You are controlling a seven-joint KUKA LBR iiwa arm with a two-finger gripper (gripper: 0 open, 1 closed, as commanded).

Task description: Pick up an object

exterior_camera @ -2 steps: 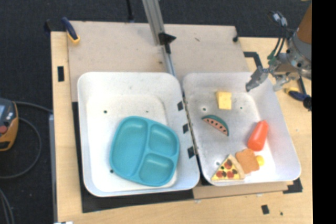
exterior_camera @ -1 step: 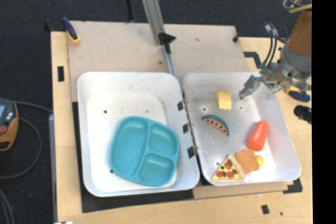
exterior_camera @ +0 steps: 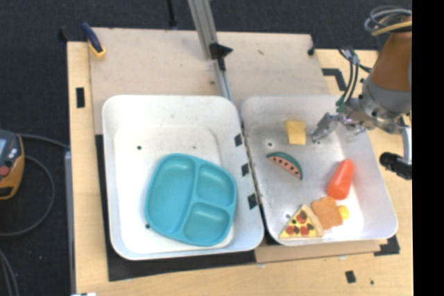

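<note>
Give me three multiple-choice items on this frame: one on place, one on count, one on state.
1. Where does the blue divided plate lie?
A. in the left bin
B. in the right bin
C. on the bare bench

2. How many toy foods lie in the right bin?
A. two
B. three
C. five

3. How does the hand stand to the yellow cheese block?
A. it grips the block
B. it hangs beside the block, nothing between its fingers
C. it presses the block flat

Key:
1 A, the plate sits inside the left bin.
2 C, cheese block, watermelon slice, orange carrot, pizza slice and bread piece.
3 B, a gap of bin floor shows between the hand and the block.
</note>
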